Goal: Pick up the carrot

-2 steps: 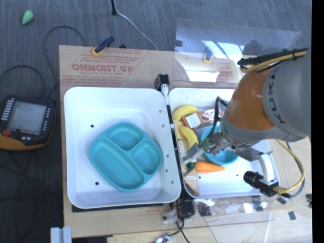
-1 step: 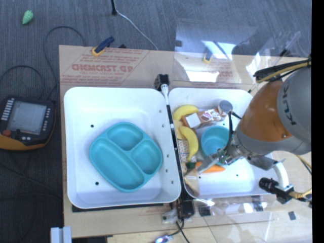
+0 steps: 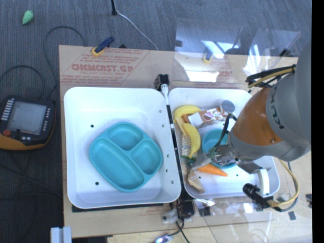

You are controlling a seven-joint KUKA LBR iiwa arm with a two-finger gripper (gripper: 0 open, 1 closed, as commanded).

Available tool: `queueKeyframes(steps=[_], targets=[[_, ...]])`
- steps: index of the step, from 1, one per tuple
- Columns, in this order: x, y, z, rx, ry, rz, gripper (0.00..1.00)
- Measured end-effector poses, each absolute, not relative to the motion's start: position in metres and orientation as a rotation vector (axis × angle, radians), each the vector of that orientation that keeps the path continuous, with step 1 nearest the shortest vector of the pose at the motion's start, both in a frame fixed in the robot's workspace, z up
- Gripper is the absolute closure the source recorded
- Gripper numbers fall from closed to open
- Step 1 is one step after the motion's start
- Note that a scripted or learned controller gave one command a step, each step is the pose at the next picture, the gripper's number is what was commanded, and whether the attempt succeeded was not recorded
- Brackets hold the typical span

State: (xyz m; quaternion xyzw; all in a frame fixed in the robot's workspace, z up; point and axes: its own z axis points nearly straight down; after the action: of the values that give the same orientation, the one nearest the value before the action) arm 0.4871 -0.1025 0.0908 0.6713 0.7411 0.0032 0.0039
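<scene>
The carrot [image 3: 213, 170], small and orange with its tip pointing right, lies near the front of the right bin [image 3: 238, 186]. My gripper [image 3: 221, 159] hangs just above and slightly behind it, over the front rim of a teal bowl [image 3: 212, 139]. The grey and orange arm covers the bin's right half. Nothing shows between gripper and carrot that tells of contact.
A banana [image 3: 186, 125] lies along the right bin's left wall, with a snack packet [image 3: 208, 116] behind the bowl and a tan bread-like piece [image 3: 194, 181] left of the carrot. The left bin [image 3: 81, 105] holds a teal divided plate [image 3: 125, 156].
</scene>
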Motion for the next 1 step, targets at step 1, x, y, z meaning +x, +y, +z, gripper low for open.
queueKeyframes(steps=[1], targets=[[0.4918,-0.1033,0.1039,2.091,2.315,0.018,1.00]])
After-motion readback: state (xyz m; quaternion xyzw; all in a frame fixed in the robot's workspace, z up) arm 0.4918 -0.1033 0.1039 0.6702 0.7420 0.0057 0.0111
